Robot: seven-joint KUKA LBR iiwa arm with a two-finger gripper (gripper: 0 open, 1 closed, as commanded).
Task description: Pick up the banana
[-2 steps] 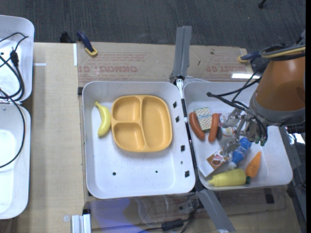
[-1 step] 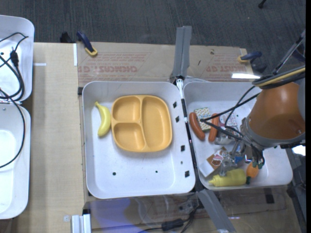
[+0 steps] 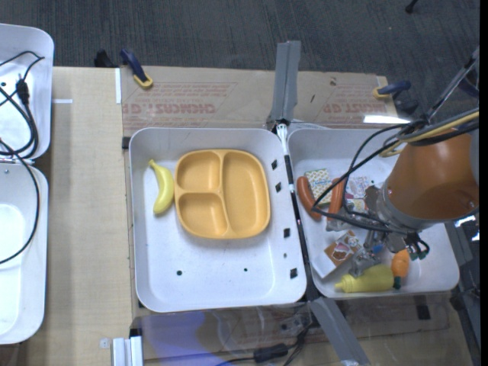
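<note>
Banana: a small curved yellow banana lies on the floor of the left shallow white bin, near that bin's left wall. It runs roughly top to bottom in the camera view, with its outward bulge toward the wall. Just beside it on the right, touching or nearly so, sits a yellow-orange plastic plate with three compartments, flat on the bin floor; all three compartments hold nothing. A grey divider strip rises from the junction between the two bins at the far edge.

The right shallow white bin holds a clutter of items. A red-orange sausage-shaped toy lies against its left side, with small printed packets beside it. Near the front edge lies a yellow squeeze bottle on its side, and a small orange carrot-like piece is just beside its right end.

The grey arm with its orange band reaches in from the right, over the right bin. The two-finger gripper hangs low among the clutter, just above the squeeze bottle and well apart from the banana. Cables and clutter mask the claw; I cannot tell whether it is spread, closed, or gripping anything.
</note>
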